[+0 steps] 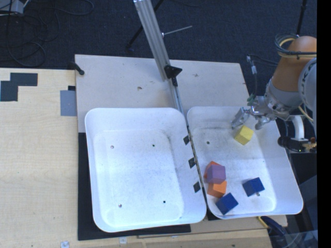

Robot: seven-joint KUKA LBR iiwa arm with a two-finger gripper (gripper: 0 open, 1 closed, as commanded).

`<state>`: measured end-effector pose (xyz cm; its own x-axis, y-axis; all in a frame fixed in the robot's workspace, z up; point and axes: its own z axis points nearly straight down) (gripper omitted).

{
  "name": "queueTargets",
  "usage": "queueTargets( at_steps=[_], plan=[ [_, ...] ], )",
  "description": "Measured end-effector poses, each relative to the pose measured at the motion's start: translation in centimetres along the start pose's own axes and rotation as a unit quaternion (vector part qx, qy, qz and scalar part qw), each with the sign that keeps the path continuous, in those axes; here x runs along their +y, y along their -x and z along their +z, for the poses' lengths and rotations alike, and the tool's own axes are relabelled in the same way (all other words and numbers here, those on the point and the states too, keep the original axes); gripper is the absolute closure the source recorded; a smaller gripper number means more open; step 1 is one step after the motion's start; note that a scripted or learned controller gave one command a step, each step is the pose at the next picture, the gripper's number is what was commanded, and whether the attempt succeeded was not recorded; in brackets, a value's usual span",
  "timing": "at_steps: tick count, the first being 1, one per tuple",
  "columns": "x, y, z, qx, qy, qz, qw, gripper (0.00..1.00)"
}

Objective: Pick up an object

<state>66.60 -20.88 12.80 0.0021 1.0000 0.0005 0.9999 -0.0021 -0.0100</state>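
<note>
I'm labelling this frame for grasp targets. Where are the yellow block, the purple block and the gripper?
yellow block point(244, 135), camera view, middle of its top face.
purple block point(216, 172), camera view, its top face.
gripper point(249, 118), camera view, midway between its fingertips.

Occlusions and cut-offs, camera view.
Arm point(295, 68) cut off behind the gripper point(249, 119); fingertips too small to resolve. Below the gripper, orange block point(217, 188) partly covered by purple block point(215, 172).

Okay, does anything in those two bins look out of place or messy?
Nothing is spilled or damaged. The one untidy spot: a purple block sits tilted on an orange block in the right bin, by the divider.
</note>
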Motion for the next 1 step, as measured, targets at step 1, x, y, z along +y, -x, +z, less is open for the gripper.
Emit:
queueTargets(
  at_steps=[1],
  plan=[
    [-0.98, -1.18, 3.98, 0.0, 0.002, -0.001, 1.0, 0.0]
  ],
)
